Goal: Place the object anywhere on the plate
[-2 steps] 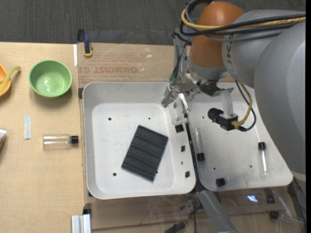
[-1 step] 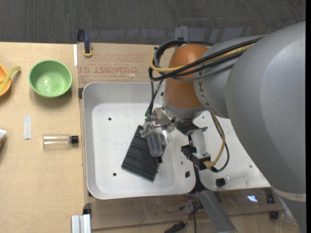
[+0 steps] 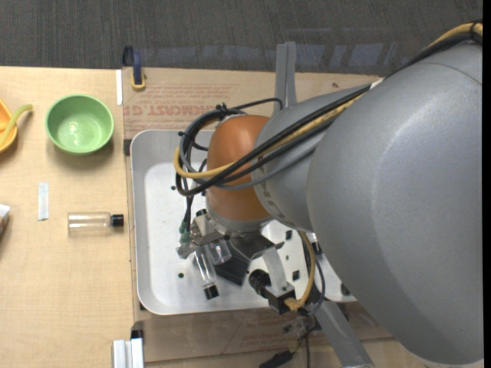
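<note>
My gripper [image 3: 205, 276] hangs low over the front part of a shallow white bin [image 3: 153, 205], pointing down and toward the front edge. The grey arm and its orange band [image 3: 234, 171] cover most of the bin's right side. Beside the wrist a small green piece [image 3: 184, 238] shows against the bin floor; I cannot tell what it is. A tiny dark speck [image 3: 180, 274] lies on the floor left of the gripper. Whatever lies in the covered part of the bin is hidden by the arm.
On the wooden bench to the left stand a green bowl [image 3: 80, 124], a clear bottle with a black cap [image 3: 94, 221] lying on its side, a small white strip [image 3: 43, 202] and an orange item [image 3: 6, 125] at the edge. Black and yellow cables [image 3: 192, 167] loop over the bin.
</note>
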Controlling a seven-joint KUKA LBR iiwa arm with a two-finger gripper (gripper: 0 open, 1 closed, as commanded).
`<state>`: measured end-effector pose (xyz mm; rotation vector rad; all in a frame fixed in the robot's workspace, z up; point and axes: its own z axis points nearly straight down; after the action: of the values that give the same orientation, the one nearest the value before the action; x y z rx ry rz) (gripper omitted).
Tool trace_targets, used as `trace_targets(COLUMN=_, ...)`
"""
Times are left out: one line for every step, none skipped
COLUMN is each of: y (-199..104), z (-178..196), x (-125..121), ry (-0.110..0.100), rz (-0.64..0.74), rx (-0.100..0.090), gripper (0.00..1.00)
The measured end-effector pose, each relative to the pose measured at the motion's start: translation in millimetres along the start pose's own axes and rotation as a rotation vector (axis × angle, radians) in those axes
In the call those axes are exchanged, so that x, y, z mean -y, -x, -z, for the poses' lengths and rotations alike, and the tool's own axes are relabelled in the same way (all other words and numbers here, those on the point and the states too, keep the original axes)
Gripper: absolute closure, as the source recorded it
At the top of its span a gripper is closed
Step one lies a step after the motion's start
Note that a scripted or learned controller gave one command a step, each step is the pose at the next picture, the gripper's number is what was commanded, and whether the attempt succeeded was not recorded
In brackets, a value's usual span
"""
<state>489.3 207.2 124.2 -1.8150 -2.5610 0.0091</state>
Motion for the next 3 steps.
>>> trace_targets(y=60, z=211, x=34, ry=0.005, rz=0.236, rx=0.002, gripper=1.0)
trace_targets(y=31, z=61, x=24, ry=0.001, rz=0.208, rx=0.0, gripper=1.0)
trace_targets(y=146, z=66, x=64, ry=0.004, rz=0.348, rx=0.0, gripper=1.0)
